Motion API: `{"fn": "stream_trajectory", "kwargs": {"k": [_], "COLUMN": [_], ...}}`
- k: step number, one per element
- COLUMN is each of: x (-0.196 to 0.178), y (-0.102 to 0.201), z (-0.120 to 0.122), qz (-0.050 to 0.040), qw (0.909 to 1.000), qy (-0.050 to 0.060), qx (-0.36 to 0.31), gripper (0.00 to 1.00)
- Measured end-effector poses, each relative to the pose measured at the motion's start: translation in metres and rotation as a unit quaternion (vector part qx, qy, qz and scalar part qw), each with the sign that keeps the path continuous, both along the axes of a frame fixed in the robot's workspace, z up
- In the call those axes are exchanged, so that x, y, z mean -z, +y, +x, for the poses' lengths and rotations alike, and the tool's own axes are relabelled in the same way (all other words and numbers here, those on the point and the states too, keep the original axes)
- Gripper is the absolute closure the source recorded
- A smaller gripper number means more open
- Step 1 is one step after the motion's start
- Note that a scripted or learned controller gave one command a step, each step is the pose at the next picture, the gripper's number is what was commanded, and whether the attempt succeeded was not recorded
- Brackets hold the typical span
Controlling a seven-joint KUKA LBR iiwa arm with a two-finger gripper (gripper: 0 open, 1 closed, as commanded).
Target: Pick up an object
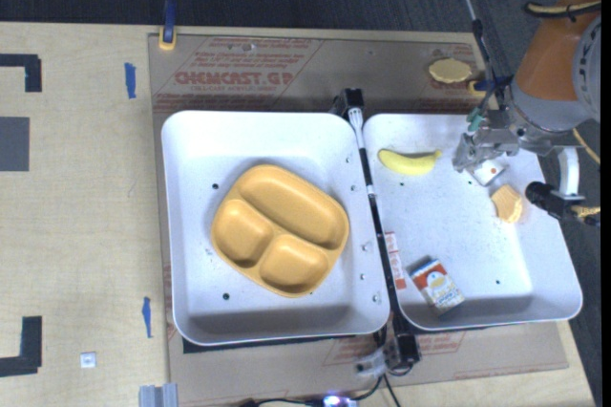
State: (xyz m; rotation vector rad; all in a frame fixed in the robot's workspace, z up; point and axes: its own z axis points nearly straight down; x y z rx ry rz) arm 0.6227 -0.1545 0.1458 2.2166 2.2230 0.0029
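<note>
At right of frame, the gripper [485, 150] hovers over the right bin [535, 300], grip state impossible to tell, between a banana [409, 162] to its left and an orange block [508, 203] lower right; descending there, it may close on nothing.

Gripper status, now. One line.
Gripper: over the right bin near its back edge, between the banana and the orange block; cannot be told whether open or closed; nothing seen in it.
</note>
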Motion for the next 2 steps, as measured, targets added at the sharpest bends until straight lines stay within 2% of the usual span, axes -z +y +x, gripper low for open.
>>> {"fn": "stream_trajectory", "kwargs": {"k": [1, 2], "x": [0.030, -0.039], "y": [0.061, 0.094], "z": [0.044, -0.025], "qz": [-0.0003, 0.0006], "qw": [1.0000, 1.0000], "qy": [0.000, 0.002], "qx": [0.000, 0.001], "gripper": [1.00, 1.00]}}
